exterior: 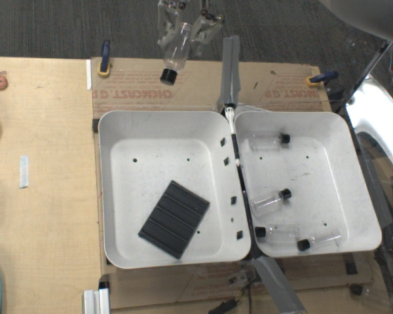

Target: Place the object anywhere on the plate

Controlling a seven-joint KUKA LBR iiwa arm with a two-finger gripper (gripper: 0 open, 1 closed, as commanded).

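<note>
Left bin (pixel 118 142): white, shallow. Holds one dark ribbed rectangular plate (pixel 175 218), lying flat and turned on a diagonal, toward the near side of the bin floor.

Gripper (pixel 183 28): high at the far edge of the view, above the cardboard behind the left bin. Translucent fingers (pixel 165 19) are clenched on a clear vial (pixel 175 52), the task's object. The vial hangs tilted, long axis steep, black cap lowest and pointing down-left.

Governing relation: the plate lies nearer the camera than the held vial and roughly in line with it left to right; by my estimate the carry runs mostly toward the viewer, then down.

Right bin (pixel 334 129): four clear vials with black caps, scattered.

Hard to make out: the fingers and vial are see-through and blur together; the arm above the gripper is cut off by the frame.
</note>
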